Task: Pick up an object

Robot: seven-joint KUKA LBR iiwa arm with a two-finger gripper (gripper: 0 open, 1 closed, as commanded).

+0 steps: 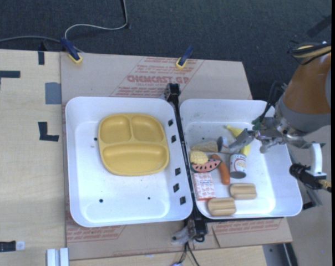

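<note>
My gripper [249,140] hangs low over the right bin [278,204], at its middle right, above a small can [238,165] and beside a yellow piece [232,131]. Nothing can be seen held in it. Toy food lies left of and below it: a corn cob [199,157], a watermelon slice [208,165], an orange carrot [224,174], a tan piece [206,147], a red-and-white packet [204,186] and two bread rolls [242,191] [221,206].
The left bin [79,165] holds a yellow divided plate [133,144]. A black divider [178,143] runs between the bins. The grey and orange arm [306,93] comes in from the right. Cardboard [151,76] lies under both bins.
</note>
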